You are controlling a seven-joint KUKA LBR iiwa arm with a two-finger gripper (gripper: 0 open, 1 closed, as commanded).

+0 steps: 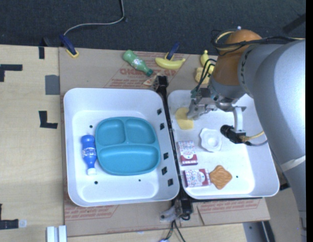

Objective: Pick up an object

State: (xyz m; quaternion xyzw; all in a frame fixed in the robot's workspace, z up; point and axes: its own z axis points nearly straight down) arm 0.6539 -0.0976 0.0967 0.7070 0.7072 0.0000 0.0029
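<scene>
Gripper (193, 108) poised above the pale yellow block (184, 118) at the right bin's (257, 185) upper-left corner, finger spread indiscernible; descend squarely, clearing the bin wall, before closing

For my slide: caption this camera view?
Arm's tool hovers over a yellow block in the right bin.

Arm enters from right, hand (193, 110) low over right bin (257, 178), at pale yellow block (184, 120) near bin's upper left; grip state unclear. Same bin: white cup (210, 140), two red-white cartons (187, 152) (195, 178), tan cookie-like piece (220, 177). Left bin (75, 135): blue divided tray (127, 145), blue bottle (88, 154) just beside tray. Tabletop behind bins: green bottle (137, 63), banana (170, 62).
</scene>
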